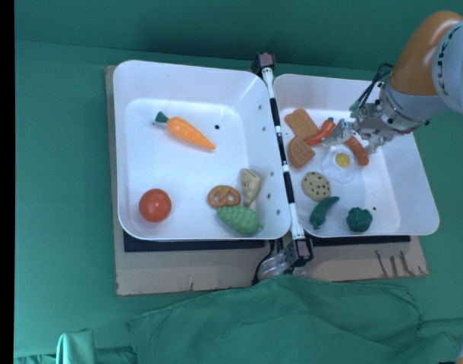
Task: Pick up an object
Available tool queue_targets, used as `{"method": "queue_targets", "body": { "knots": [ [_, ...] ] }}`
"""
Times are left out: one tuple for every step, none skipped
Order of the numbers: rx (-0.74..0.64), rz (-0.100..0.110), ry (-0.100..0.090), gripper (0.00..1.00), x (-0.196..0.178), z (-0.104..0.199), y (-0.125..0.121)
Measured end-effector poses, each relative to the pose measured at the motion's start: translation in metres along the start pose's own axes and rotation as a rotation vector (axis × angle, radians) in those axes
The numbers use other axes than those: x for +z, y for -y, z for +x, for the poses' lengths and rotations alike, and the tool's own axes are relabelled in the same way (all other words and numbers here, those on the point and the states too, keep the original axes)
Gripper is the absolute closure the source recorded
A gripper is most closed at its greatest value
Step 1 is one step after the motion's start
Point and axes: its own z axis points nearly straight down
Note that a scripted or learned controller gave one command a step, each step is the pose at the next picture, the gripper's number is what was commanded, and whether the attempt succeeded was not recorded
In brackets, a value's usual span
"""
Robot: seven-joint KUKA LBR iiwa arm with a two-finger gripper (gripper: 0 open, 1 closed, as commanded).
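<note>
- The carrot is orange with a green top.
- The tomato is red.
- The pretzel is brown.
- The cookie is tan with dark dots.
- The fried egg is white with a yellow yolk.
- The broccoli is dark green.
- The bins are white on green cloth.

Green cloth covers the bench and rises as a backdrop behind it; a brown cardboard sheet lies flat on the cloth. A rumpled green fabric bunches along the near edge; the light is even and soft.
</note>
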Motion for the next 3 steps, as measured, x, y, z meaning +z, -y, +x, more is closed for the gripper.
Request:
{"method": "queue_targets", "body": {
  "knots": [
    [0.003, -0.012, 0.009, 1.0, -0.014, -0.003, -0.002],
    [-0.001, -0.002, 0.001, 1.0, -0.081, -0.003, -0.002],
    [-0.001, -0.001, 0.002, 1.0, -0.133, -0.013, -0.005]
  ]
}}
